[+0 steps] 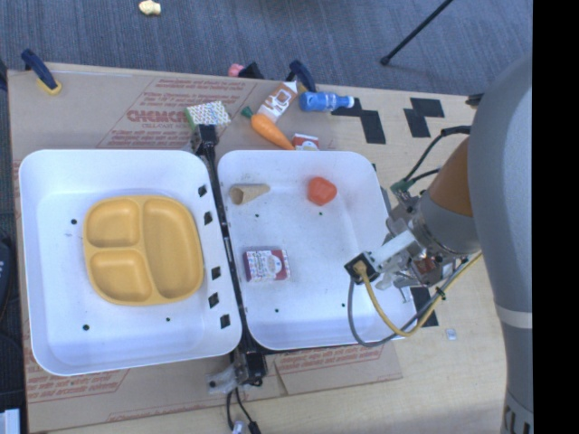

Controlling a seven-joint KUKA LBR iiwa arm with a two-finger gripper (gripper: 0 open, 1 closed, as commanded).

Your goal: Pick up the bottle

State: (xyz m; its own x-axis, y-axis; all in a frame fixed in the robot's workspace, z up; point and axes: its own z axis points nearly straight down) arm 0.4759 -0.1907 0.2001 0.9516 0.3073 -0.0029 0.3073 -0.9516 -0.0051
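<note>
Even, bright overhead light; soft shadows (faint along bin (118, 165) walls); slightly soft focus, mild glare.

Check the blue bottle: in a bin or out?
Out. The blue bottle lies on its side on the cardboard beyond the right bin.

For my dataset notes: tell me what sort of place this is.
Probably a robot-grasping test bench in a lab: two white bins clamped on cardboard, a grey arm reaching in, toy food like a carrot around.
</note>
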